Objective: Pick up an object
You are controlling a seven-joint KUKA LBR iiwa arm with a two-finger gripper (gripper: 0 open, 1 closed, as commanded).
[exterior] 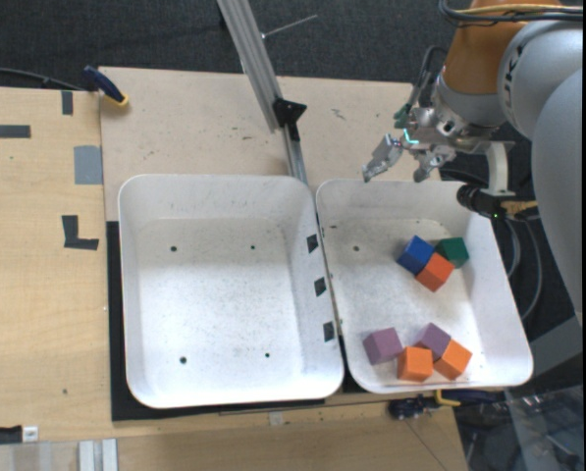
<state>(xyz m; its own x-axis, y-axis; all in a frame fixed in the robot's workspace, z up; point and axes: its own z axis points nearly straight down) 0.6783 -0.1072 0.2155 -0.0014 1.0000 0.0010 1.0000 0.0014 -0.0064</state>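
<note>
The gripper (pixel 400 165) is seen above the far rim of the right bin (pixel 489 263), near that bin's far left corner, with its two fingers (pixel 376 168) spread apart and nothing between them. Two groups of blocks are held in the right bin. Toward its right wall, a blue block (pixel 416 254), a green block (pixel 453 251) and an orange-red block (pixel 435 272) are pressed together, the orange-red one lying nearest the front. Along the front rim, a purple block (pixel 382 344) lies apart to the left, while a second purple block (pixel 433 339), an orange block (pixel 415 363) and another orange block (pixel 453 358) are bunched together toward the front right corner. The left bin (pixel 135 263) is set just beside the right one, their inner rims touching.
</note>
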